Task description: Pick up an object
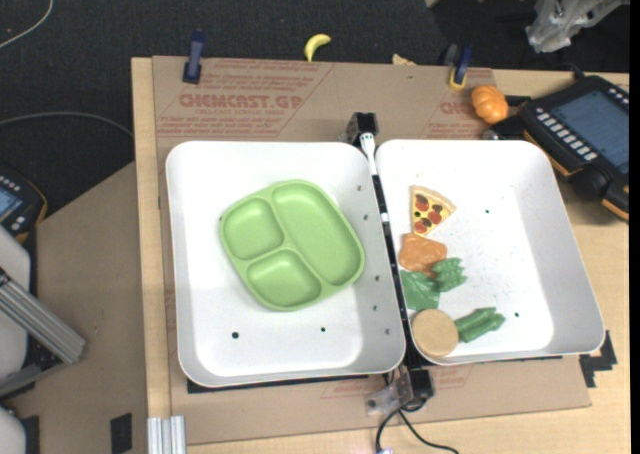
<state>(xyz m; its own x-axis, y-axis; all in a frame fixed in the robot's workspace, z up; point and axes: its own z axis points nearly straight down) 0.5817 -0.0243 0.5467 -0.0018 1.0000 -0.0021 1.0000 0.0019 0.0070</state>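
While the gripper (562,4) sits at the far upper right of the camera view, beyond the bench's back edge, every pickable object lies well apart from it, below and to its left. Its grey metal shape is blurred against the clutter there, so I cannot tell how far open it is, and nothing shows in its grasp.

The left bin (200,327) holds a green divided plate (290,244), lying flat near its middle. In the right bin (530,242), the small objects crowd along the left wall: a pizza slice (430,208) farthest back, an orange piece (421,252) just in front of it, a green leafy piece (432,280) touching that, then a tan round disc (435,332) at the front corner with a green pod-like piece (478,323) just beside it. An orange fruit (489,103) rests on the cardboard sheet (260,107) behind the right bin, nearest the gripper of all the things.
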